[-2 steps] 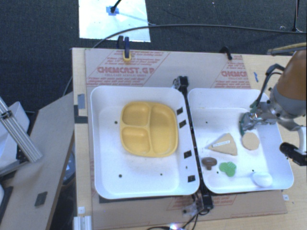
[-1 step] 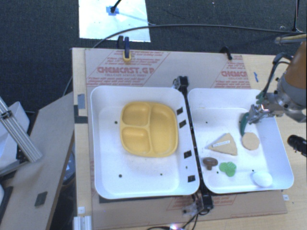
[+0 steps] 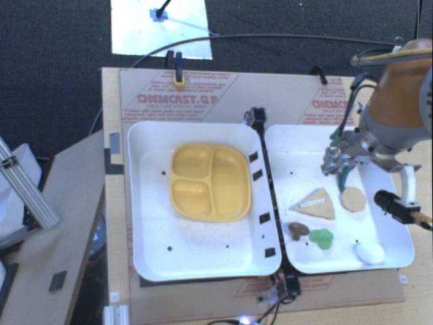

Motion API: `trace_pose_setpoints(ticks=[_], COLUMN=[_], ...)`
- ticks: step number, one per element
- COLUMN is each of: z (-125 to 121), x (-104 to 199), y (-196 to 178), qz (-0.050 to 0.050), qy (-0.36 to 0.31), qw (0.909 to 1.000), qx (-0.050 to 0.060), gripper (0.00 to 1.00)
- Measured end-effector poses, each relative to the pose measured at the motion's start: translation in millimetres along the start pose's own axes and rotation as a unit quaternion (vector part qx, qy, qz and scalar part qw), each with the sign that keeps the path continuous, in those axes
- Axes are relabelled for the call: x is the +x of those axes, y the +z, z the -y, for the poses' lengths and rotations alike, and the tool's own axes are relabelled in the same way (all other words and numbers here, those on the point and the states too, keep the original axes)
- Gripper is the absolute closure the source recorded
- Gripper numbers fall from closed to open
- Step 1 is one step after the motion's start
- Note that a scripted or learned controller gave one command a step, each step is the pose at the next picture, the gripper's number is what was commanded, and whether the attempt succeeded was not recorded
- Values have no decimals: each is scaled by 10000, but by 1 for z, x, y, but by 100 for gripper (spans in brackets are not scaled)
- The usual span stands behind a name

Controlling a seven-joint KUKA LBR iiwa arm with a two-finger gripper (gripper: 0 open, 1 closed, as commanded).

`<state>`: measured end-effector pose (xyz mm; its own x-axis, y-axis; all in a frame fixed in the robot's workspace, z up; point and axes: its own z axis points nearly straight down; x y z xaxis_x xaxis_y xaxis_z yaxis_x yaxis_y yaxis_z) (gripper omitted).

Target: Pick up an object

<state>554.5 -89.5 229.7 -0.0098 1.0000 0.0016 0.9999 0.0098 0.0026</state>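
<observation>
My gripper (image 3: 337,162) hangs over the right bin (image 3: 298,137), in its upper right part, on the grey arm with the orange band (image 3: 404,90). Just below it lie a tan wedge-shaped piece (image 3: 315,204) and a round tan cookie (image 3: 353,200). Nearer the front edge sit a small brown piece (image 3: 298,230), a green piece (image 3: 322,237) and a white egg-shaped object (image 3: 369,252). A thin teal part (image 3: 346,175) hangs under the gripper; I cannot make out whether it is a held thing or part of the tool.
The left bin (image 3: 145,195) holds a yellow divided plate (image 3: 209,182). A black ridge with clips (image 3: 265,181) divides the two bins. A black cylinder on a white bracket (image 3: 398,206) juts over the right bin's right rim. Cables run behind the bench.
</observation>
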Motion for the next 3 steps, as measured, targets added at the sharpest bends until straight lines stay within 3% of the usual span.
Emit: trace_pose_setpoints(ticks=[2,3], z=[-12,-19], x=[117,165], y=[-8,6], qz=[-3,1], qy=[-1,5], qw=[10000,10000], qx=[2,6], gripper=[100,100])
